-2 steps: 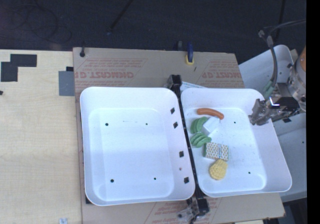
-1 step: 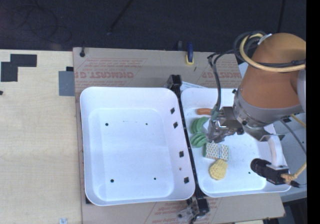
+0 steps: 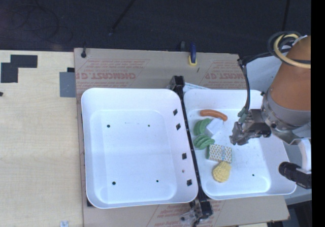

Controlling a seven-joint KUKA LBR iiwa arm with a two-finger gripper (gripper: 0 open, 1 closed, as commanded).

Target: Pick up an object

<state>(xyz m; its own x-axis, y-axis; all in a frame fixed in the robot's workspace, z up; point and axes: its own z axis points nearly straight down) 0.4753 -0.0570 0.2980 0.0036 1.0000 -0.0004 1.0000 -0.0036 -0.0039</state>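
Bins sat side by side on the bench, and we took the left bin [image 3: 132, 144] first, the larger expanse to the eye, with bare white floor, then the right bin [image 3: 254, 180], where all the small things lay near its left wall. The arm [image 3: 292, 84] reached in from the right, and its gripper [image 3: 242, 132] hung low over the middle of the right bin, just right of the cluster, with nothing visibly between its fingers; we could not tell how far apart they stood. We judged the step in hand to be the approach, with no object yet taken. Nearest the gripper lay a checkered sponge-like block [image 3: 220, 153], its long axis running left to right with a slight tilt down to the right. Just left of it lay two green curved pieces [image 3: 202, 134], their long axes running from upper right to lower left. Above them an orange sausage-shaped toy [image 3: 214, 115] lay nearly level, pointing left and right. Below the block sat a yellow lumpy piece [image 3: 221, 172], roundish. The next move, we thought, called for shifting left and down over the block, fingers set across its short side.
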